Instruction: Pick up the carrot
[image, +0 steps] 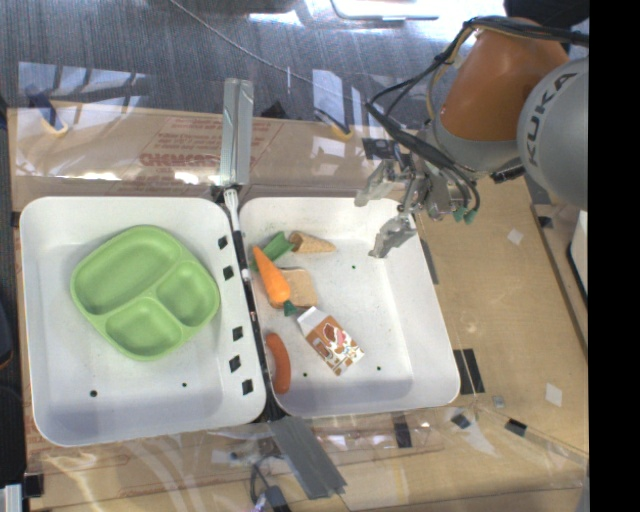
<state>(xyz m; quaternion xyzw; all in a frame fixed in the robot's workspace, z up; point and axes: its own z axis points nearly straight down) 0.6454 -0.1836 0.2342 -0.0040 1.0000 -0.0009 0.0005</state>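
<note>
The carrot (271, 277) is orange and lies in the right bin (400, 320) close to its left wall, tip pointing to the far side, with a green stub at its near end. It rests partly on a tan bread slice (300, 288). My gripper (381, 215) hangs over the far right part of the same bin, well to the right of the carrot and apart from it. Its two fingers are spread open with nothing between them.
Also in the right bin are a tan cone-shaped piece with a green end (300, 243), a small printed packet (333, 344) and a red-orange sausage (278, 362). The left bin (50, 370) holds a green divided plate (145, 290).
</note>
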